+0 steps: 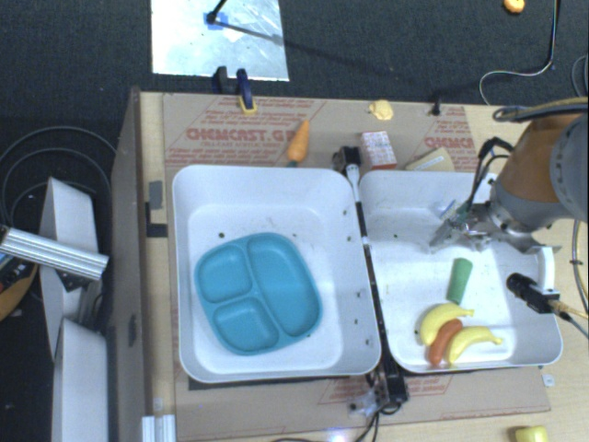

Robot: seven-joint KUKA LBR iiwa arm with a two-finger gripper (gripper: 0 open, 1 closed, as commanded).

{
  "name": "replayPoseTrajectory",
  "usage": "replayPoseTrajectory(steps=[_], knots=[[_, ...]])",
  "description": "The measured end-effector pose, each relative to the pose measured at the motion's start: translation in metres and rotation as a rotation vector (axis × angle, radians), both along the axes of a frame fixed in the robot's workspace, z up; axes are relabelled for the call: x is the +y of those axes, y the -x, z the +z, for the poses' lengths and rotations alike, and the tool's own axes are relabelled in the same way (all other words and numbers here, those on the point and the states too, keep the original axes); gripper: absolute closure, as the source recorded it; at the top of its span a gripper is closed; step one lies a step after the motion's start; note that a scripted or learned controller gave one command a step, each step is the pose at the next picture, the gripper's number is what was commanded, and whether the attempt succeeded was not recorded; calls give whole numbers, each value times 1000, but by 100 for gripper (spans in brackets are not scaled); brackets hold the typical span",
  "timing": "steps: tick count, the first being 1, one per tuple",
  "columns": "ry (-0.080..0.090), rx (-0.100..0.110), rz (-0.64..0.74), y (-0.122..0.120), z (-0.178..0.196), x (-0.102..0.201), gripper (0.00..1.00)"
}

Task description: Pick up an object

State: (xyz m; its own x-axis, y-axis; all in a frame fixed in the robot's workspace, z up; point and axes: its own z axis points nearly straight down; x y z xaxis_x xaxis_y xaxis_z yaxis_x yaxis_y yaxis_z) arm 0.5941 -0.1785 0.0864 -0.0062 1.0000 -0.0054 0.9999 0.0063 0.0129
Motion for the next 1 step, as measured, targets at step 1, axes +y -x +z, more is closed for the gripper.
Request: replayPoseTrajectory(steps=[1], knots=[[-1,1,0,-68,28,-29,0]])
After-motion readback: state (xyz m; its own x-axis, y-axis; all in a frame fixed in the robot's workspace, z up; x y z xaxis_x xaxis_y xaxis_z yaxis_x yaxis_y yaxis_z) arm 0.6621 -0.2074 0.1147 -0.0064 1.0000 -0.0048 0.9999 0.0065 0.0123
